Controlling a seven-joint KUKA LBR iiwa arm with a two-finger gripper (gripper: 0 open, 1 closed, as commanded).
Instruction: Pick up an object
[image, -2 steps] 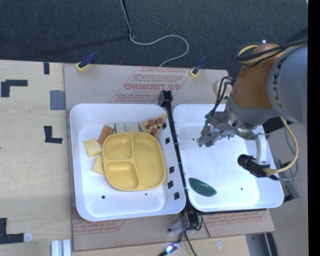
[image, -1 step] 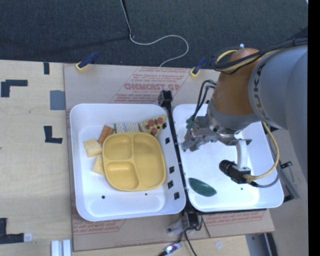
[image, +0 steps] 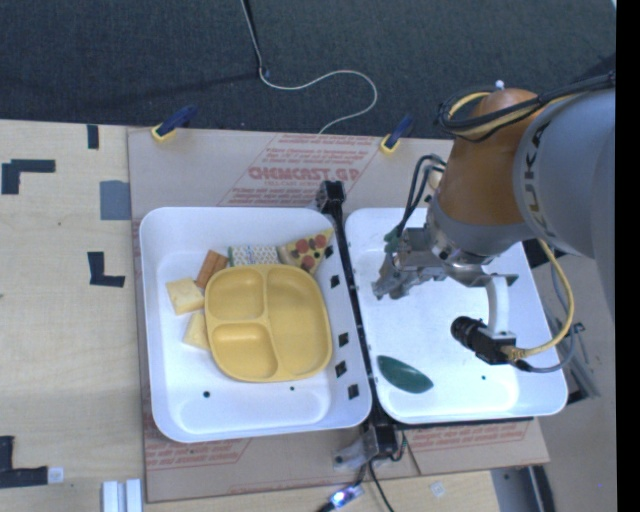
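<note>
Over right bin (image: 520, 395), pincer (image: 392, 285) low.

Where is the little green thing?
The green thing lies in the right bin, near its front left corner, close to the divider between the bins. The gripper is above it, farther back.

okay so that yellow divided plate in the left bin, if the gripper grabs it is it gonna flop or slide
The yellow divided plate looks like rigid moulded plastic, so probably stiff and light. Its glossy, shallow rim may slip. It overlaps small items, so it might rock.
</note>
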